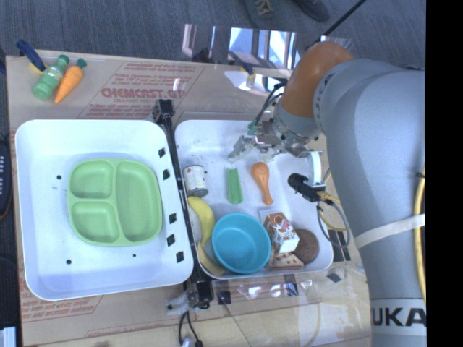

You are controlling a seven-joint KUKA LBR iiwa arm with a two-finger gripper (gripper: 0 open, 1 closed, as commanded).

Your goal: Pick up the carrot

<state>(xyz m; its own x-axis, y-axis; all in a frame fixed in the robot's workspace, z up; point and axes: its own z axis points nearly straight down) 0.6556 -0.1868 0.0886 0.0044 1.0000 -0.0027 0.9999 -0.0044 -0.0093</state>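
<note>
Orange carrot (pixel 262 181) lies loose on right bin (pixel 217 132) floor, not yet grasped. Gripper (pixel 249 144) hovers just above-left, fingers spread, holding nothing. Descent, closing, lifting all remain.

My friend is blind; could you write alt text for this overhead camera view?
A grey robot arm's gripper hovers in the right white bin above an orange toy carrot, a green stick, a banana and a blue bowl. The left bin holds a green divided plate.

My own wrist covers my gripper (pixel 249 144), the blue bowl (pixel 241 242) overlaps the banana (pixel 202 219), and my arm (pixel 376 194) runs off-frame below.
</note>
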